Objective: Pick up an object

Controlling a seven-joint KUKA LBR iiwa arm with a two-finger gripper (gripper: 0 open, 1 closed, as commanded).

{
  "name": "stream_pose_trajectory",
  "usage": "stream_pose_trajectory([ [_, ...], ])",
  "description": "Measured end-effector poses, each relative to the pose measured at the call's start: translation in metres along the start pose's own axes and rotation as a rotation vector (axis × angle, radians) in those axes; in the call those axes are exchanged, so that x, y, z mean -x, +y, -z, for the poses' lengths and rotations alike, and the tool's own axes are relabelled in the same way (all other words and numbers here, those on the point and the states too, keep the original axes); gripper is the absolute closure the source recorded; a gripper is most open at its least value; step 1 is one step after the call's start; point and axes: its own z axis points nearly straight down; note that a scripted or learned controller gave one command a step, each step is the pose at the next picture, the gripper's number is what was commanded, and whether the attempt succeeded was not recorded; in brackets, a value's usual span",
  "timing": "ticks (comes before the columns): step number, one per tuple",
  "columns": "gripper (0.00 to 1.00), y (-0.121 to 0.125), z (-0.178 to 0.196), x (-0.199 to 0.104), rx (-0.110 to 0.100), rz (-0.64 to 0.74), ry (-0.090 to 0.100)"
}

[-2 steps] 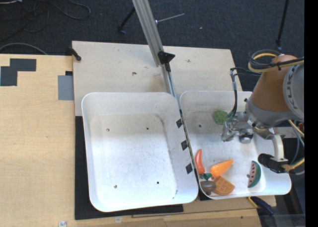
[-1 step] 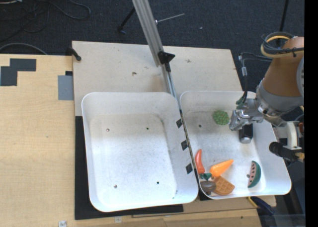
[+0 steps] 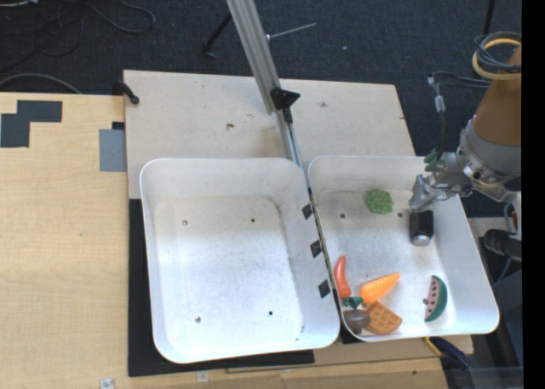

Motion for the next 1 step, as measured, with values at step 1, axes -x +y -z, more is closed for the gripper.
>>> stream_pose_trajectory([
  [1,1.0,0.0006,0.0311,0.0011,-0.001,0.0,0.0],
])
